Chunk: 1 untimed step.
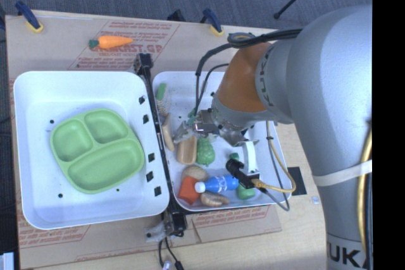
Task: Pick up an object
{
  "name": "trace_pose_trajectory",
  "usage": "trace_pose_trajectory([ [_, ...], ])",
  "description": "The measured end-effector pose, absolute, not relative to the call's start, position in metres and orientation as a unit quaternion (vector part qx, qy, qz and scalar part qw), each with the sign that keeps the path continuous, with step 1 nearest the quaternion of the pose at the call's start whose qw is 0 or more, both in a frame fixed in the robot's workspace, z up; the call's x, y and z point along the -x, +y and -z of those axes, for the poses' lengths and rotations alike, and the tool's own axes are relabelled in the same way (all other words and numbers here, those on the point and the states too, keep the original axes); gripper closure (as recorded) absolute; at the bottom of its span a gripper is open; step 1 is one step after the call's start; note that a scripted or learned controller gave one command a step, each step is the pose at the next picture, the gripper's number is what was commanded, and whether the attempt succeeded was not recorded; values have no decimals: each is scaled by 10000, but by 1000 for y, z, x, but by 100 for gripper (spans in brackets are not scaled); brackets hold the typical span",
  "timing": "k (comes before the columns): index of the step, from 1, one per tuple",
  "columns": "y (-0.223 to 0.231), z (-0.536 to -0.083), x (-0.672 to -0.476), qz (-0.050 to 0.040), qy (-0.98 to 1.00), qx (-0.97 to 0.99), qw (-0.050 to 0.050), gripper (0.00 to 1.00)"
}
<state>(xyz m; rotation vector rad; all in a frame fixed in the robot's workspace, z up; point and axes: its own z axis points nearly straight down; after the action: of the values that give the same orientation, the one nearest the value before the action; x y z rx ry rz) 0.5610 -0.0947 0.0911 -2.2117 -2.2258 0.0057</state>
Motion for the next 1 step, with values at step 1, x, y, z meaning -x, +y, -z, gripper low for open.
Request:
trace_pose_trajectory([
  [1, -94, -102, -562, -21, -7113, 7029, 20, 100],
])
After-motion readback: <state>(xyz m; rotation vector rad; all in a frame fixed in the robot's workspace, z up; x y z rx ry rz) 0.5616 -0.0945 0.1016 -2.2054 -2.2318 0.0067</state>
